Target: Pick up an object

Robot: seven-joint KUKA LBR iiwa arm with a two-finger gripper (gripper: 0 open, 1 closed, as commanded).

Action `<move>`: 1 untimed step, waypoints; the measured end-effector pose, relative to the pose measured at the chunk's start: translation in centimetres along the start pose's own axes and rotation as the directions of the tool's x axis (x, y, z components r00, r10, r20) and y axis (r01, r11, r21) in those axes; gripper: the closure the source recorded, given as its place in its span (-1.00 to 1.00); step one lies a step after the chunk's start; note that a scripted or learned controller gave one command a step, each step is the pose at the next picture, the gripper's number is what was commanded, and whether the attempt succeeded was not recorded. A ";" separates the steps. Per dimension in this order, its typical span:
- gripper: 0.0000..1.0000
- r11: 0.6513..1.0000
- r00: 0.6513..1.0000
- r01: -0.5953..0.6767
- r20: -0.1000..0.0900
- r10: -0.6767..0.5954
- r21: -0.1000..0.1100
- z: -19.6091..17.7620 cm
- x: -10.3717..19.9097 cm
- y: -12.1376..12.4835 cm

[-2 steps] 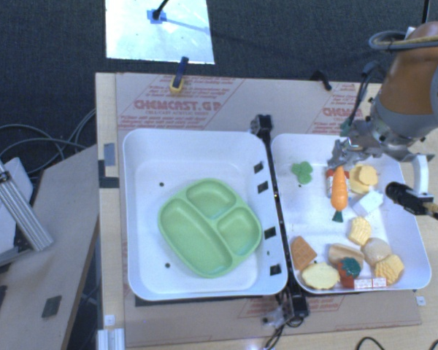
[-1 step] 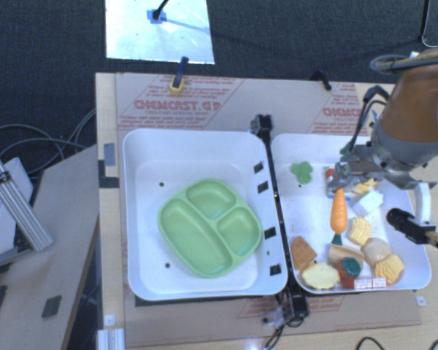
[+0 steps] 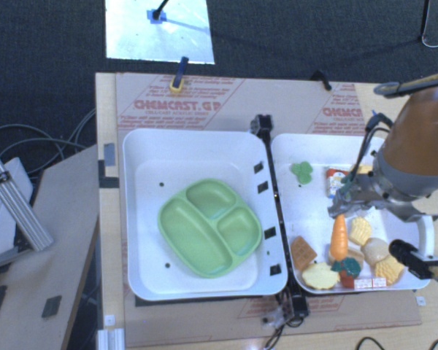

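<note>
Left bin (image 3: 142, 195): holds a green divided plate (image 3: 209, 227), lying flat. Right bin (image 3: 310, 203): toy food clustered toward the near edge, with a green piece (image 3: 301, 170) apart at the back, a cracker (image 3: 303, 252), a carrot (image 3: 339, 238) standing on end, corn (image 3: 389, 270). Gripper (image 3: 344, 201) low over the carrot's top, just above or touching; spread or pressed together, cannot tell. Probably the approach step, nothing visibly lifted. Next: settle around the carrot, close, raise straight up.
</note>
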State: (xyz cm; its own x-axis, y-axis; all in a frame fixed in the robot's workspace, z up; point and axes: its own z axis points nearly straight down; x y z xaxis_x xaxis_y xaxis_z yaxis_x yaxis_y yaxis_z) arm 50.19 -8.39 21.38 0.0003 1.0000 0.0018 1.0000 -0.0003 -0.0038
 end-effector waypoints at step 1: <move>1.00 1.000 1.000 0.004 0.001 -0.004 -0.002 -0.1 1.2 -1.5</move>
State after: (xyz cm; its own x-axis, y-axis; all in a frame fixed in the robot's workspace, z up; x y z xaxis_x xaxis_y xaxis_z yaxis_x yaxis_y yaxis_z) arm 48.66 -7.16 21.44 -0.0034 1.0000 0.0012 1.0000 0.0035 -0.0013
